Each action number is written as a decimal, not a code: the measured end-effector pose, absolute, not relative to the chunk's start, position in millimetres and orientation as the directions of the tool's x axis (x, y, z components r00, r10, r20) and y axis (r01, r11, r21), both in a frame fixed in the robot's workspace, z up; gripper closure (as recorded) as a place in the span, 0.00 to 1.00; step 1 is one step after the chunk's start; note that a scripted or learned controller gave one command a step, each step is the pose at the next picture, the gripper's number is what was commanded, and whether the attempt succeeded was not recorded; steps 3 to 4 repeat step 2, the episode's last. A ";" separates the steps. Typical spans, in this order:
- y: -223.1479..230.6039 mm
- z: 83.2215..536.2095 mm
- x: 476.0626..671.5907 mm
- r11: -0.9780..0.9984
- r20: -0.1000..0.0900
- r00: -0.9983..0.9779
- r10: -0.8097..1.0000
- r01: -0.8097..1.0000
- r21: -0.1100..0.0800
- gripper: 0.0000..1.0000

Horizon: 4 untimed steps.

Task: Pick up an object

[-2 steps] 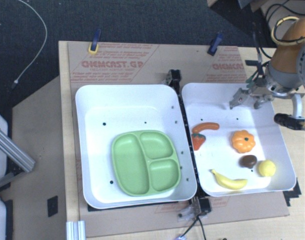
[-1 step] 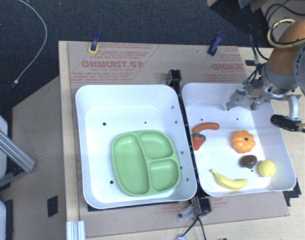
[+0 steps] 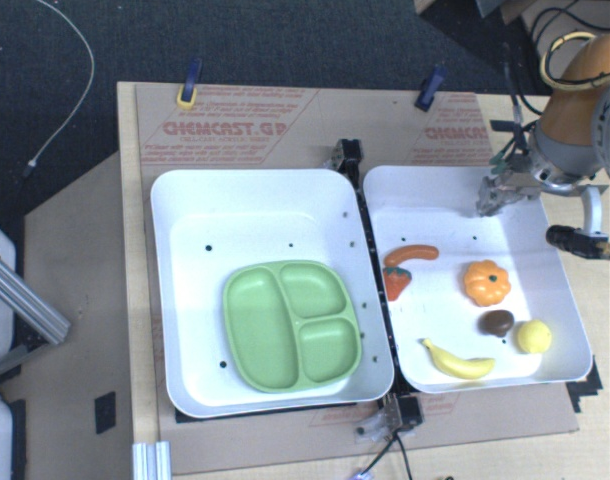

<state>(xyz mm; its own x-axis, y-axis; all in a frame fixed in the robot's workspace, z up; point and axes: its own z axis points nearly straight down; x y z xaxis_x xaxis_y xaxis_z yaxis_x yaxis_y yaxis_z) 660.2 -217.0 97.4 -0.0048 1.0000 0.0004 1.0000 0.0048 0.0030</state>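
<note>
The right bin [image 3: 425,203] holds several toy foods: a sausage [image 3: 412,255], a strawberry [image 3: 397,282], an orange pumpkin [image 3: 486,282], a dark brown nut-like piece [image 3: 496,322], a yellow lemon [image 3: 533,337] and a banana [image 3: 456,362]. My gripper [image 3: 492,200] hangs over the bin's far right corner, well behind the pumpkin and apart from every item. Nothing shows between its tips.
The left bin [image 3: 185,208] carries a green divided plate [image 3: 290,323]. A black clamp [image 3: 348,154] sits between the bins at the back. Cardboard [image 3: 285,118] lies under both bins, with clips on its far edge.
</note>
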 end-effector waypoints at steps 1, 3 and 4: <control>-215.4 162.6 660.7 0.002 -0.003 -0.001 1.000 1.000 0.009 1.00; -215.8 217.9 662.6 0.001 -0.003 -0.001 1.000 1.000 0.009 1.00; -215.8 217.9 662.6 0.001 -0.003 -0.001 1.000 1.000 0.009 1.00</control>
